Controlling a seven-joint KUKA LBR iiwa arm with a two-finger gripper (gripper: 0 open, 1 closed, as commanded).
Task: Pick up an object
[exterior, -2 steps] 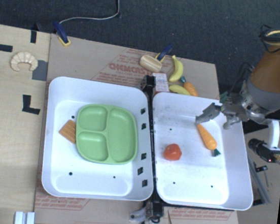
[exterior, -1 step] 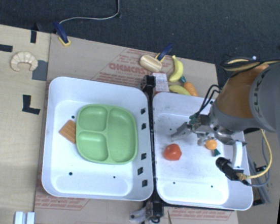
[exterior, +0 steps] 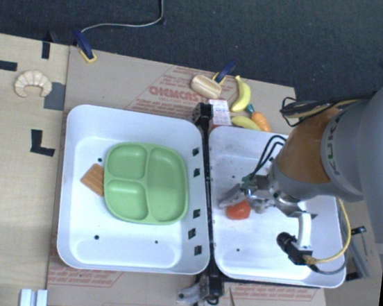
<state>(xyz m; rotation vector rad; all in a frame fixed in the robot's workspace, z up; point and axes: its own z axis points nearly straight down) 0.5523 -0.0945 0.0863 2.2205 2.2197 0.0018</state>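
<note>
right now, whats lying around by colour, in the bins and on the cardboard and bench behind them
green: 1, divided plate in the left bin
red: 1, small object in the right bin, by the claw
brown: 1, flat piece tucked beside the plate
yellow: 2, bananas
tan: 2, croissant and bread roll
total: 7

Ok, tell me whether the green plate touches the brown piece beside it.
Touching: the camera view shows the green plate overlapping the brown piece's edge, no gap.
</note>
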